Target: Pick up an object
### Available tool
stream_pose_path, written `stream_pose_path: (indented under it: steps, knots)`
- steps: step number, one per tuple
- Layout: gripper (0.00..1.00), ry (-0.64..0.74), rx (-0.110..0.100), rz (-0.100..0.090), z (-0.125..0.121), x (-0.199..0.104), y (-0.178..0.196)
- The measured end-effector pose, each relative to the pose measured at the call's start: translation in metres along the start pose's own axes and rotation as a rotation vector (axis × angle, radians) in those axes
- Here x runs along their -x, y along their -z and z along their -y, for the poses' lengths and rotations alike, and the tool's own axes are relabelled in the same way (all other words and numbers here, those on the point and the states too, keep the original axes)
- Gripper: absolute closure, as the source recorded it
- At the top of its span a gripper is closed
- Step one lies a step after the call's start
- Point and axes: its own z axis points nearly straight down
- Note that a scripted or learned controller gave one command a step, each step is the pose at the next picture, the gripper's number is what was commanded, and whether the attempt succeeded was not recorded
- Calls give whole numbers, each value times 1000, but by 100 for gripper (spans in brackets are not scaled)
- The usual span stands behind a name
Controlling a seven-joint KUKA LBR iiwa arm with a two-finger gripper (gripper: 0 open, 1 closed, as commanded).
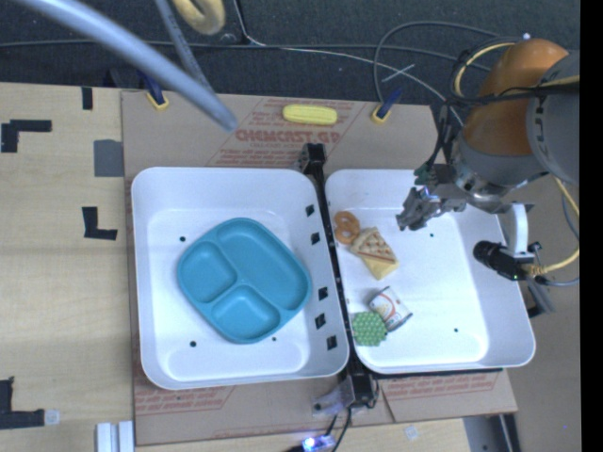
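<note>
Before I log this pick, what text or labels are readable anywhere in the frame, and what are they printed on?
Red printing on the cardboard sheet behind the bins: too blurred to read.
Label on the small can in the right bin: too small to read.
Nothing else carries legible text.

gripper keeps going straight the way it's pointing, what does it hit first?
The gripper points down-left over the right bin. Most likely it meets bare bin floor first, short of the toy sandwich wedge and pretzel. Depth is unclear from this slant.

bench: light wood (57, 252) | cardboard sheet (273, 139) | backdrop: dark carpet (311, 8)
</note>
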Motion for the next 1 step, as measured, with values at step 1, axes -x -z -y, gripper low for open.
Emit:
stream_pose_path:
  steps: [1]
  knots:
    - [100,2,1,-1,11,-56,13]
